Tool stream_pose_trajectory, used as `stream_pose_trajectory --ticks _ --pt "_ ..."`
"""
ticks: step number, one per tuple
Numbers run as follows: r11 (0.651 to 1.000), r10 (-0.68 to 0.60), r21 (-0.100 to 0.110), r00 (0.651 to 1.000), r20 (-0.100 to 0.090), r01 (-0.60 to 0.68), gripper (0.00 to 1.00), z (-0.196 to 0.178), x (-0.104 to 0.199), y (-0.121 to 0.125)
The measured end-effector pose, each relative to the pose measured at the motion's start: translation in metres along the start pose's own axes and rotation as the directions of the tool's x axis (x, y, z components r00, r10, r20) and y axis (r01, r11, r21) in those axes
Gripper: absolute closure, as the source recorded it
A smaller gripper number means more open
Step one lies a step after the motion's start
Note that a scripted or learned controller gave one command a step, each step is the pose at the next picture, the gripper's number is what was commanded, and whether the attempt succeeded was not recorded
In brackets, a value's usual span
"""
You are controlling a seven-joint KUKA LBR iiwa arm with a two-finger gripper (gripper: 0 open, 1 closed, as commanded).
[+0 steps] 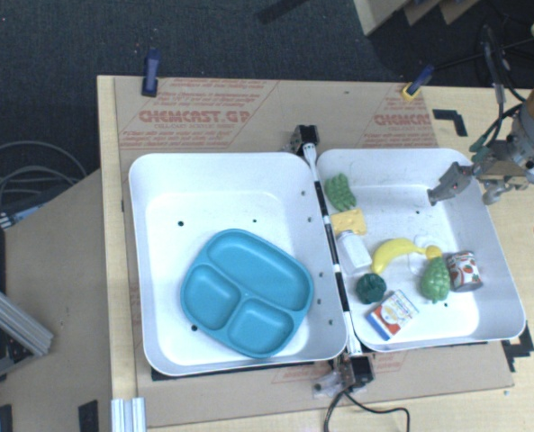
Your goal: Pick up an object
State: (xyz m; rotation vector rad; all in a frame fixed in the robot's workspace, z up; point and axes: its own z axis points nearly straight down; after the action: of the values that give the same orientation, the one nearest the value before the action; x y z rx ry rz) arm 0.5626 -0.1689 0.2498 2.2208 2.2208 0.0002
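Note:
The right bin (483,232) holds several small objects. Along its left side lie a green leafy piece (339,190), a yellow block (348,222) and a white bottle (352,252). Toward the front are a banana (394,252), a dark green ball (370,287), a lumpy green fruit (436,278), a red packet (465,272) and a small red, white and blue carton (392,314). My gripper (469,190) hangs over the bin's back right corner. It is open, with nothing between its fingers, and stands well above and behind the objects.
A blue divided plate (246,291) lies in the left bin (158,196). A black clamp (305,138) sits at the back where the two bins meet. Blue (150,72) and yellow (417,83) clips mark the board's far corners.

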Motion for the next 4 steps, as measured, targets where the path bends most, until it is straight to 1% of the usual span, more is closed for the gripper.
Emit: stream_pose_trajectory --ticks 1,2,3,4 --pt "1.000 0.000 0.003 1.000 -0.001 0.000 0.00 0.142 0.055 -0.006" --pt "1.000 -0.002 0.003 1.000 -0.005 0.002 0.00 0.164 0.001 -0.026" --pt "1.000 0.000 -0.002 1.000 -0.001 0.000 0.00 0.164 0.037 -0.054" --pt "1.000 0.001 -0.005 1.000 0.003 -0.001 1.00 0.154 0.036 -0.053"
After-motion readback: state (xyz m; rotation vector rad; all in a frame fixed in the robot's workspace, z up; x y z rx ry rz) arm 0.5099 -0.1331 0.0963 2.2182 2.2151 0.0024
